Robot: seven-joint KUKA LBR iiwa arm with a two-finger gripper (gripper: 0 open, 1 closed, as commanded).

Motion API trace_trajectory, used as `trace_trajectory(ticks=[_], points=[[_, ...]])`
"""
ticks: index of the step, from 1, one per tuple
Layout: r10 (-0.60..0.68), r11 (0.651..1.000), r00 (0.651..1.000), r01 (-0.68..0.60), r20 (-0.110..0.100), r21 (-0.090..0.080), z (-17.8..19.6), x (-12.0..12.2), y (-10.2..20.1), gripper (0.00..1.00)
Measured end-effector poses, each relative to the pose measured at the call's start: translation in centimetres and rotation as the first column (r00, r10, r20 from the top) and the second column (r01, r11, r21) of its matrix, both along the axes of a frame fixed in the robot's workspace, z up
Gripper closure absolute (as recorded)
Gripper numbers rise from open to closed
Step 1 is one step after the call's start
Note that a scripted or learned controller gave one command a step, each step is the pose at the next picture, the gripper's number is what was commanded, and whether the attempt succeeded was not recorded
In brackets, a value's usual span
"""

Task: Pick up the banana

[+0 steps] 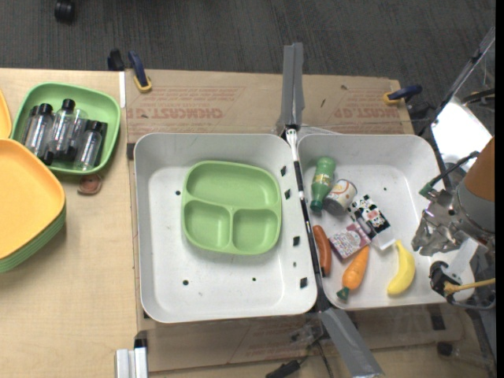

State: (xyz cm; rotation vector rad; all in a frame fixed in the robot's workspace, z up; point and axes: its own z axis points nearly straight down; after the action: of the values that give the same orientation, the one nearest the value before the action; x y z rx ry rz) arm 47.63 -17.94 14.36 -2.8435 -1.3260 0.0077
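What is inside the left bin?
The left bin holds one green divided plate, its three compartments bare. Whatever lies under the plate is covered.

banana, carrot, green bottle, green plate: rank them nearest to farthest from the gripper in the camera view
From the gripper at the right bin's right edge:
1. banana, right bin, just left of it
2. carrot, further left
3. green bottle, by the divider
4. green plate, left bin
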Motion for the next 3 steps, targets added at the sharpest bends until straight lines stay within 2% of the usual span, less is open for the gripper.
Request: trace_trajectory(ticks=[1,2,3], points=[[-0.04,0.999,0.999,0.04,0.001,0.0,-1.2,0.0,2.1,1.0],[-0.177,0.984,0.984,0.177,0.001,-0.002,1.8,0.0,-3.8,1.0],[-0.269,0.963,0.963,0.269,0.001,-0.003,-1.6,9.2,-1.1,1.0]])
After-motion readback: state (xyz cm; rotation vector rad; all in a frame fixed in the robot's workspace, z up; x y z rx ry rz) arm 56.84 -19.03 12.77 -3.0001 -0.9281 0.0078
